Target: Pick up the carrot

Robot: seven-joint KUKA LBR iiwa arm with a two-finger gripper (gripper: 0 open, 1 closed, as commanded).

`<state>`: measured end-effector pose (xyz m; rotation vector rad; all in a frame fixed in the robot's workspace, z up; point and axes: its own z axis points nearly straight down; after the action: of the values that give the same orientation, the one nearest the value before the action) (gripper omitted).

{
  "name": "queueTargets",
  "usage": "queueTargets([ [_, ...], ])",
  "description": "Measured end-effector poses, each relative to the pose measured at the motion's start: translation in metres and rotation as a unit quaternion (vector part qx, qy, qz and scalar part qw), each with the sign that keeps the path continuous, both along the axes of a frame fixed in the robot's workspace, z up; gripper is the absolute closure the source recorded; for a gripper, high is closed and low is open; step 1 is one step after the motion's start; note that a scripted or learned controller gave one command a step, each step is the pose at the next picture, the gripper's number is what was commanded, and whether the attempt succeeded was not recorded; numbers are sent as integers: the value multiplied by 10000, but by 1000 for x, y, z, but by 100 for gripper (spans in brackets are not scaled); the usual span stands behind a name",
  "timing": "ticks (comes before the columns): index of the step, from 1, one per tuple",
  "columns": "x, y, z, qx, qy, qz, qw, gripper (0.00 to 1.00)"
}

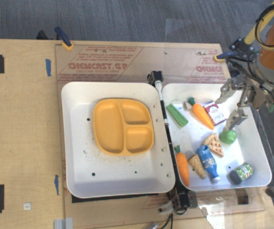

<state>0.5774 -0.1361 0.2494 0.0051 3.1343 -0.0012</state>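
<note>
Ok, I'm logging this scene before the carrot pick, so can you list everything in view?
white bins: 2, white, side by side on the bench
divided plate: 1, yellow-orange, left bin
carrots: 2, orange, right bin, one upper middle, one by its left wall
green block: 1, green, right bin upper left
small carton: 1, white and purple, beside upper carrot
green round piece: 1, under the gripper
pizza slice: 1, tan
blue bottle: 1, blue
can: 1, dark green, lower right
gripper: 1, grey, above right bin

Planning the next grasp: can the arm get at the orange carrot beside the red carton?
Probably yes. The orange carrot lies uncovered in the right white bin, the end effector hovering just right of it; the red-and-white carton touching it crowds one side.
</note>
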Motion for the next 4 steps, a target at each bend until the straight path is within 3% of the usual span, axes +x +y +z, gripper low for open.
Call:
queueTargets([
  [1,26,19,-150,-3,-39,-267,9996,0],
  [2,24,-9,-160,31,-19,-2923,9563,0],
  [3,52,-33,-161,91,185,-4270,9040,0],
  [4,58,-38,-147,61,-7,-4267,9044,100],
])
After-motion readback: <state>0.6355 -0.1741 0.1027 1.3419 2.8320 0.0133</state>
